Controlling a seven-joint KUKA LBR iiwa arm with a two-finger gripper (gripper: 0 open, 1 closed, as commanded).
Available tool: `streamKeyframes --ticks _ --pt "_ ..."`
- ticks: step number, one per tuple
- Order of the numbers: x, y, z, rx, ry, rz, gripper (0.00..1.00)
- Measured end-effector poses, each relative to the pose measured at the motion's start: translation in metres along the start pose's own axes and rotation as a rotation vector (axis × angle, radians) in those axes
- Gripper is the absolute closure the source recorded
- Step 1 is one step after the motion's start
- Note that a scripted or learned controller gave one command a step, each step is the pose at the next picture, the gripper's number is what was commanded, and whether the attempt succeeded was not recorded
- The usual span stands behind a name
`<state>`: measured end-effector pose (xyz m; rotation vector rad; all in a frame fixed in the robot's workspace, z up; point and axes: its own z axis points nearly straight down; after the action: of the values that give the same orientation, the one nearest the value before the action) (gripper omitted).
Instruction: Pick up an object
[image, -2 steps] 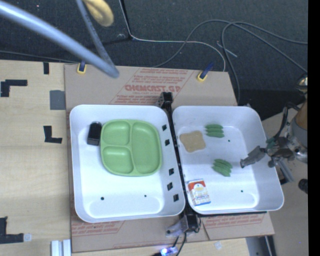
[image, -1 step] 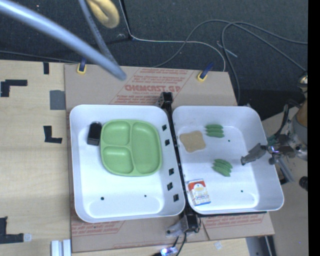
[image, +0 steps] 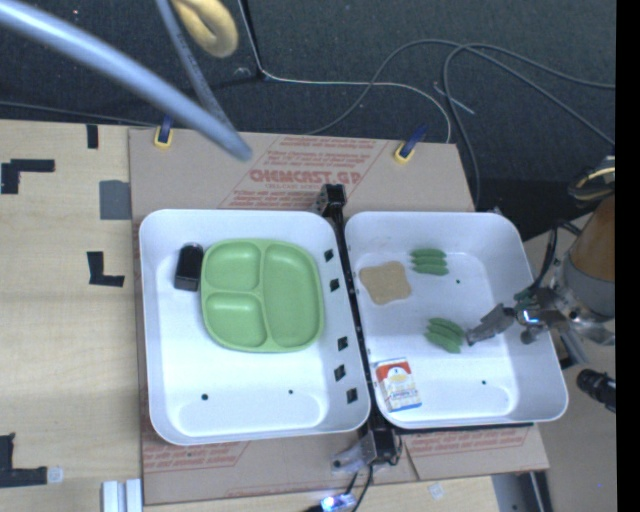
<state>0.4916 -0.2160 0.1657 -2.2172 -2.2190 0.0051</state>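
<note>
The arm comes in from the right, and its gripper (image: 492, 325) hangs low over the right bin (image: 520, 395), just beside the nearer green pod-shaped piece (image: 445, 334). I can't tell how the hand is set from here; it's too small and blurred. Nothing looks lifted yet. A second green piece (image: 429, 261) lies farther back, a tan square (image: 385, 282) sits to the left of it, and a small red-and-white packet (image: 397, 384) rests at the near side. In the left bin (image: 160, 400) sit a green divided plate (image: 263, 296) and a dark block (image: 188, 267). By my reckoning, the pick is still to be made.
</note>
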Motion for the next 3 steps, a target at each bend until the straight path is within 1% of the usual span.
streamKeyframes --ticks 1,2,3 --pt "0.007 0.006 0.060 0.001 0.001 -0.001 0.00" --pt "0.007 0.006 0.081 -0.006 -0.003 0.000 0.00" --pt "0.006 0.007 0.070 -0.009 -0.005 0.001 1.00"
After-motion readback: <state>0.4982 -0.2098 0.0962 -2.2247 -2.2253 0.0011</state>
